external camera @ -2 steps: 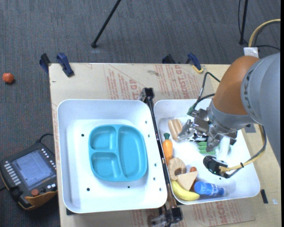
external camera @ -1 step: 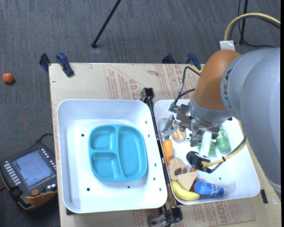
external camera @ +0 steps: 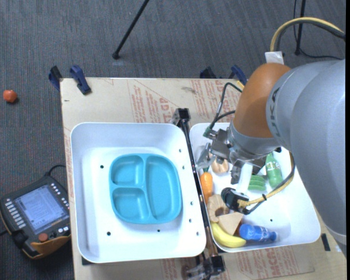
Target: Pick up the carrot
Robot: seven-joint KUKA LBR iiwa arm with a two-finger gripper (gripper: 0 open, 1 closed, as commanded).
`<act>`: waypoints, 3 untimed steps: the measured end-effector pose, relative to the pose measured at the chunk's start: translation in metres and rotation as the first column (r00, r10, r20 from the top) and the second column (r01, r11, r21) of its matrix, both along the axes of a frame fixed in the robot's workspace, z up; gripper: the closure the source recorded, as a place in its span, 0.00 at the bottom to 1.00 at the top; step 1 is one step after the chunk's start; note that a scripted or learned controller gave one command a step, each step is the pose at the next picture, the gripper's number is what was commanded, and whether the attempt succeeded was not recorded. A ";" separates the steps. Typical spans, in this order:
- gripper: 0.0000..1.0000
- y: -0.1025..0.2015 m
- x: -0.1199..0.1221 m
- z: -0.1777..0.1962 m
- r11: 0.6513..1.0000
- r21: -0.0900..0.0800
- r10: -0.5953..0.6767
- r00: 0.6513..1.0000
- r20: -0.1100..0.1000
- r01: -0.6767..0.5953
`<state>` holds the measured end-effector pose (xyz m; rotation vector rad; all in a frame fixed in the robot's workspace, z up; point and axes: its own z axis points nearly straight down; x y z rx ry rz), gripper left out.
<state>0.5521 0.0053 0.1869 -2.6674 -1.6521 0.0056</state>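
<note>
The carrot [external camera: 206,185] is a small orange piece lying against the left wall of the right bin [external camera: 306,217], pointing toward the front. My gripper [external camera: 223,158] hangs low over the back left of that bin, just behind and slightly right of the carrot. A pale beige item [external camera: 220,167] sits right beneath the gripper. The grey arm and its orange band cover the back of the bin.
The right bin also holds a green bottle [external camera: 274,171], a green piece [external camera: 256,183], a tan wedge [external camera: 230,221], a banana [external camera: 227,237] and a blue bottle [external camera: 257,233]. A blue divided plate [external camera: 146,188] lies in the left bin [external camera: 87,156].
</note>
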 end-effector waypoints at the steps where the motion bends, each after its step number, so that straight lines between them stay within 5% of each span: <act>1: 0.00 0.026 -0.004 0.000 0.991 0.001 0.137 0.991 0.000 -0.137; 2: 0.00 0.001 0.020 0.000 1.000 -0.001 0.007 1.000 0.002 -0.007; 3: 0.00 -0.004 -0.046 0.000 0.953 -0.001 -0.301 0.953 -0.001 0.301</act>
